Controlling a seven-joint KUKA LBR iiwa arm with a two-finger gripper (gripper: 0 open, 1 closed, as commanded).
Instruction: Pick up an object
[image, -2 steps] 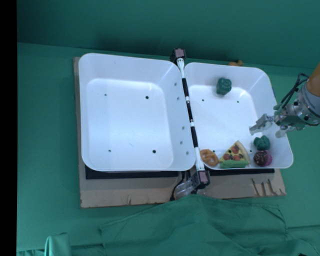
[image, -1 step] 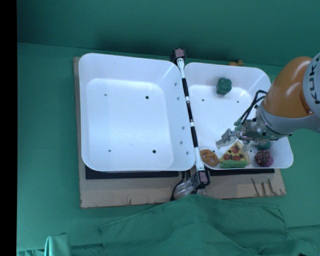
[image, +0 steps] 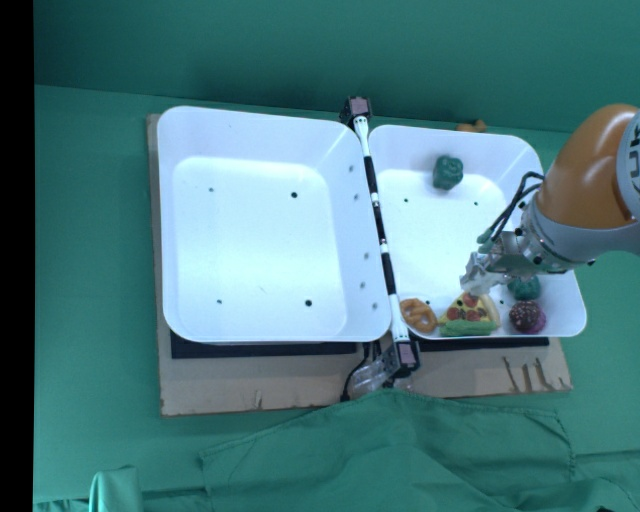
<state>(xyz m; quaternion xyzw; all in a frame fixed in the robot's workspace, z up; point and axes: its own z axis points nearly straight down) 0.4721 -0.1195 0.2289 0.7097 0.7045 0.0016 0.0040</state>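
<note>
Pizza slice (image: 470, 315) between pretzel (image: 419, 315) and berry (image: 527, 317).

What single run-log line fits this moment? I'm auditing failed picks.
pincer: low in right bin, over pizza slice | grasp: unconfirmed | pretzel beside slice | green pepper near far wall

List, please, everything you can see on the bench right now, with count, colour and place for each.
bins: 2, white, side by side; left bin, right bin
green toy: 1, dark green, far part of right bin
pretzel: 1, orange, near edge of right bin
pizza slice: 1, yellow, red and green, beside the pretzel
teal ball: 1, near right corner
berry: 1, dark red, near right corner
cardboard: 1, brown, under bins
cloth: green
arm: 1, grey and orange, from right
tool: 1, over the pizza slice
</note>
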